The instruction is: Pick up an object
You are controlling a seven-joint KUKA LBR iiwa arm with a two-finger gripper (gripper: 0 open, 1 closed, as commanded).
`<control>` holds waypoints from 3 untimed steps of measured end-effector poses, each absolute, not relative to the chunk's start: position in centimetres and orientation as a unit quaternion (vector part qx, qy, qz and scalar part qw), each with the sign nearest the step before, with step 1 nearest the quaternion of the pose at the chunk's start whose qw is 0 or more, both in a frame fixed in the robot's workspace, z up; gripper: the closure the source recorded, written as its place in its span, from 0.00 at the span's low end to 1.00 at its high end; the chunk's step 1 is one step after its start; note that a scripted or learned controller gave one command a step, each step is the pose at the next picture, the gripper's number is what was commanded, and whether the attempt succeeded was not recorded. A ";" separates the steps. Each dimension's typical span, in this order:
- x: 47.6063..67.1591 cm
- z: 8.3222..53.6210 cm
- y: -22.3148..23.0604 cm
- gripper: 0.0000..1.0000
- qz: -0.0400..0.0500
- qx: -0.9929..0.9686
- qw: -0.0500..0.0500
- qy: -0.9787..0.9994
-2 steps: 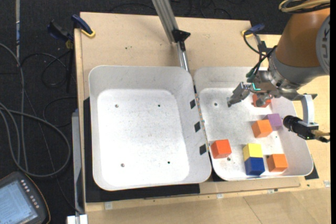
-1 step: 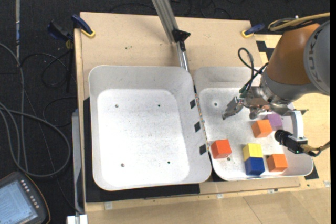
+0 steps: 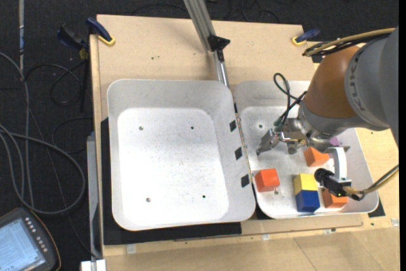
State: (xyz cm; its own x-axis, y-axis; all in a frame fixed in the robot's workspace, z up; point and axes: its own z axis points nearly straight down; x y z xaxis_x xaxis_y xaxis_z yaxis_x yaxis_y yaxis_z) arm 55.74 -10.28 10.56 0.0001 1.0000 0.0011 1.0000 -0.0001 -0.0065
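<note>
**Gripper low in the right bin, blocks waiting**

Plywood bench, two white bins. Right bin holds the gripper, fingers spread, gripping nothing. Orange cube sits near, at its six o'clock: drop straight, centre it, then close. Yellow block touches the blue block; bin wall crowds at nine o'clock, left bin beyond

Orange cube, yellow block touching blue block, right bin.
</note>
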 end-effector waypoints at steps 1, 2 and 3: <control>55.7 9.4 -10.2 0.00 0.001 -0.707 0.001 -0.707; 55.8 10.5 -10.3 1.00 0.000 -0.708 0.000 -0.707; 56.3 14.9 -10.3 1.00 -0.002 -0.706 -0.002 -0.708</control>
State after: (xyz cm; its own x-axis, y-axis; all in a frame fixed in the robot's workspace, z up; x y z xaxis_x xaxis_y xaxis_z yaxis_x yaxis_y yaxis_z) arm 56.33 -10.30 14.86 -0.0021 1.0000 -0.0008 1.0000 0.0021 0.0051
